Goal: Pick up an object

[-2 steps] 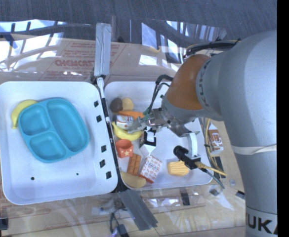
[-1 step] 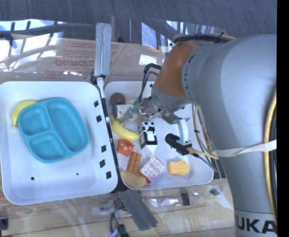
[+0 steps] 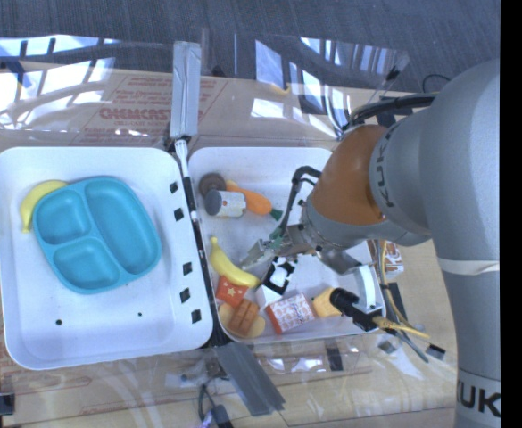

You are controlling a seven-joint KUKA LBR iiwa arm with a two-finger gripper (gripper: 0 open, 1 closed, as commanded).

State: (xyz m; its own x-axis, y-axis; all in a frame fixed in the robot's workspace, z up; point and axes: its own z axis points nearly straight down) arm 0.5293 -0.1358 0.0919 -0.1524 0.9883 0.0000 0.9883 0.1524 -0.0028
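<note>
pincer (image 3: 262, 255) sits low in the right bin (image 3: 243, 163), just beside the banana (image 3: 231, 268); whether it is released or clenched cannot be told (the wrist hides much of it). nothing is seen gripped. banana, carrot (image 3: 253, 201) and red box (image 3: 289, 313) lie in the bin. judgement: pick not yet achieved; grasp and lift remain.

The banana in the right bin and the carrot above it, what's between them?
Bare white bin floor separates the banana from the carrot in the camera view.
</note>
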